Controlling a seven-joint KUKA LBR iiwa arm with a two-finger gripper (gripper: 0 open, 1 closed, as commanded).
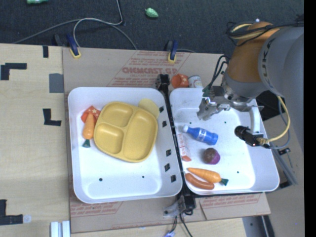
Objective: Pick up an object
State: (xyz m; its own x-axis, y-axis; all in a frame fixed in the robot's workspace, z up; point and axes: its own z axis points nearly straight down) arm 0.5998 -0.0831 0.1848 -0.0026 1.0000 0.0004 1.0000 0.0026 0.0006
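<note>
My gripper (207, 110) hangs over the upper middle of the right bin (264, 181), with nothing visible between its fingers. Just below and left of it lies a blue bottle (202, 135) with a white cap. A dark purple round fruit (211, 156) sits lower in that bin. Near the front edge rest an orange carrot (207, 173) and a hot dog (198, 182). A thin packet (183, 147) lies along the bin's left wall.
The left bin (118, 186) holds a yellow divided plate (125, 131), a second carrot (88, 127) and a red item (90, 113). A tomato (179, 80) and a small can (195, 81) sit behind the right bin. Cables run across the dark floor behind the bench.
</note>
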